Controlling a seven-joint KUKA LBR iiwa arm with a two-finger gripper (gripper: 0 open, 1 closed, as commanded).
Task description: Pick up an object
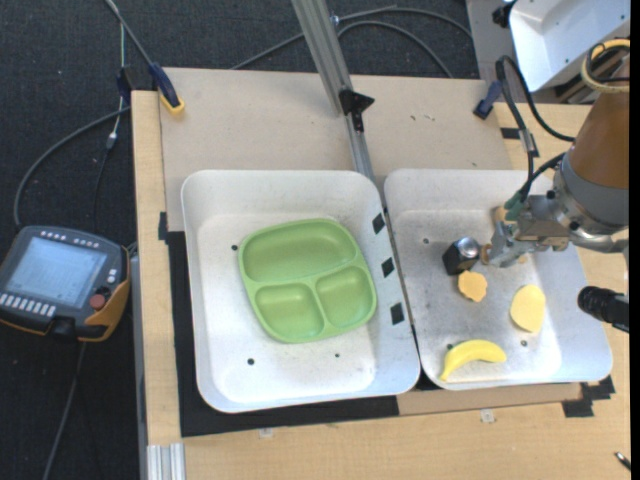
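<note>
Nothing lifted yet, by the look of it: every item lies on the floor of the right bin. A small dark object with a shiny end near the bin's middle, a small round orange-yellow piece just below it, a pale yellow lemon-like piece further right, a banana near the front wall. In the left bin, a green divided plate, well apart from the arm. Reaching in from the right, the claw, low over the right bin, just beside the dark object and just above the orange piece. Cannot tell whether spread or pressed together, nor whether touching anything; nothing seen pinched. Likely still the approach or the descent, with closing and lifting all left to do.
</note>
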